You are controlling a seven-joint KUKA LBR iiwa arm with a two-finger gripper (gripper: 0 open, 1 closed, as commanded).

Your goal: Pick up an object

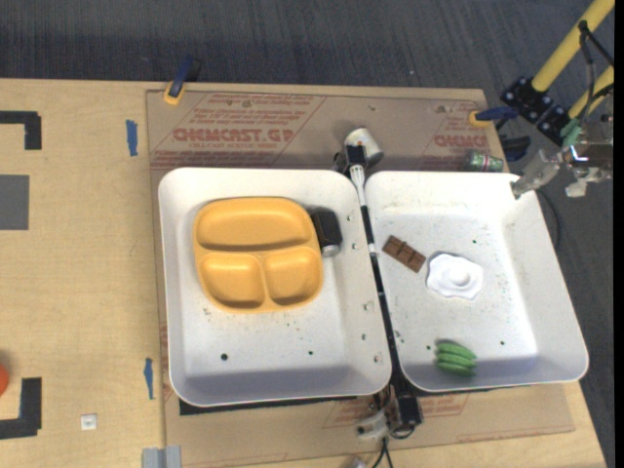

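Observation:
The right bin [546, 261] holds a brown chocolate bar [403, 253] near its left side, a white fried-egg-shaped piece [456, 277] in the middle and a green ribbed piece [454, 357] near the front wall. In the left bin [180, 291] lies a yellow divided plate [258, 252], with a small black and grey object [327, 232] against its right edge. My gripper [558, 164] hangs at the far right, just outside the right bin's back right corner, apart from all the objects. Nothing shows in its grasp.
Both bins sit on a brown cardboard sheet [244, 130] on the wooden bench. A white and black fitting [361, 147] sits at the back where the bins meet. A yellow strut [575, 37] and cables stand at the upper right.

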